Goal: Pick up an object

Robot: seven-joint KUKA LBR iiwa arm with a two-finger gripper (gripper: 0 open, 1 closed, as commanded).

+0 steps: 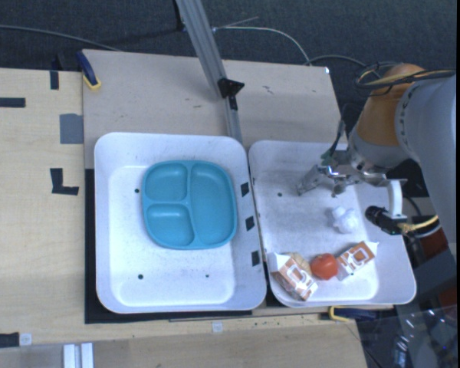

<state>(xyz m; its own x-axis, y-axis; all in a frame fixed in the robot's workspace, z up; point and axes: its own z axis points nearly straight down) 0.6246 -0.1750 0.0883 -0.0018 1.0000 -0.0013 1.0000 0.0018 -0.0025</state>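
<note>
Your wooden bench (31, 205) carries two white bins; the left bin (115, 274) holds a teal divided plate (189, 204). In the right bin (291, 221), near its front wall, a red ball (324, 266) sits between two orange-and-white cartons (295, 276), print too blurred to read. The gripper (316, 179) hangs splayed wide, holding nothing, apparently.

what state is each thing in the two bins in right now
blue divided plate: lies flat in the left bin, nothing in its compartments
gripper: fingers spread open above the right bin, holding nothing
small white object: loose on the right bin floor
red ball: rests at the near edge between two cartons
left carton: lying tilted
right carton: lying tilted
</note>
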